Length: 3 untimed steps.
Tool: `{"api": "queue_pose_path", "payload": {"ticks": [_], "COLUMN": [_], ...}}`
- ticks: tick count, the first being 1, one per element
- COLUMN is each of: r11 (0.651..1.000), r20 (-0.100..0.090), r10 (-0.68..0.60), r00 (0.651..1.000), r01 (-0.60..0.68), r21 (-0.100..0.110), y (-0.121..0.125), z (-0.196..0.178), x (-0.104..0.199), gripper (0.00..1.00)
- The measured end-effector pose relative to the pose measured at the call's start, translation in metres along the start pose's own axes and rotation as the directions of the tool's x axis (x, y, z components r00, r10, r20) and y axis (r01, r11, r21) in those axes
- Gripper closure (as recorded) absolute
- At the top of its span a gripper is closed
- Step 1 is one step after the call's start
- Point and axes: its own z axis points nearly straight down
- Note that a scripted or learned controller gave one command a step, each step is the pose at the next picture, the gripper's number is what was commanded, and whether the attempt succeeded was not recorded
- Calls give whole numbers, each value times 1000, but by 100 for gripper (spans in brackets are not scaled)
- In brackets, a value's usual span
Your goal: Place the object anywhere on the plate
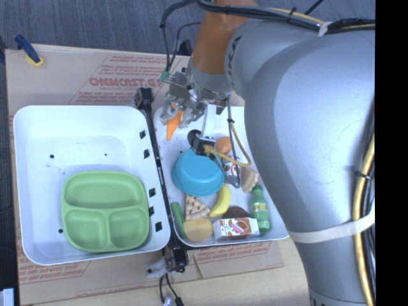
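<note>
Gripper [180, 109] clamped on carrot [171, 127], tip hanging down, long axis near vertical, over the far-left corner of right bin [275, 233]. Green plate [105, 212] lying left and nearer the camera in left bin [38, 123], across the divider; well apart

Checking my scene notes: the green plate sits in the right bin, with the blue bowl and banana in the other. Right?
Not quite. The camera view shows the green plate in the left bin; the blue bowl and banana are in the right bin.
</note>
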Motion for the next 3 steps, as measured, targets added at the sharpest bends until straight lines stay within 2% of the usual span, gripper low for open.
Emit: {"api": "queue_pose_path", "payload": {"ticks": [1, 2, 3], "r11": [964, 980, 981], "r20": [4, -1, 3], "r10": [-267, -199, -196], "r00": [964, 980, 981], "r01": [267, 199, 196], "r21": [1, 5, 1], "y": [-37, -153, -151], "z": [1, 3, 3], "x": [-72, -18, -21], "gripper": [100, 100, 0]}}
